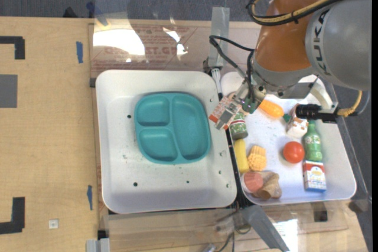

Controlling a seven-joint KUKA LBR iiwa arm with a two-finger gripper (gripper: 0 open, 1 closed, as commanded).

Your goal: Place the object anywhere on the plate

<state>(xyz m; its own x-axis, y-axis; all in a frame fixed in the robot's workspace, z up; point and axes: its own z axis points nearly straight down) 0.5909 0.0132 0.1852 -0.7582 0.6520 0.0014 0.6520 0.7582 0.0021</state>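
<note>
Although a small red-and-white packet (223, 111) is seen at the hand (235, 108), right over the rim between the two bins, it cannot be made out whether the packet is truly pinched between the fingers or merely lying against them. Whether the hand is wide or narrow cannot be told; it is hidden under the wrist. The packet sits at the right edge of the left bin (112, 186), just short of the teal divided plate (173, 127), which lies in the middle of that bin.

Several failures can be judged likely from here. If the grip is weak or partial, the packet could be dropped onto the rim or back into the right bin (345, 186) before the plate is reached. If it is released too early, it would land on the white bin floor beside the plate rather than on it. A small green-labelled can (238, 128) is just beside the hand, with a banana (240, 154) and a corn cob (257, 157) near; these could be dragged or knocked as the hand is moved.

The arm (331, 38) is reached in from the bench's right edge, its orange band (283, 32) bent over the far left corner of the right bin, the wrist pointed down and toward the plate.
</note>
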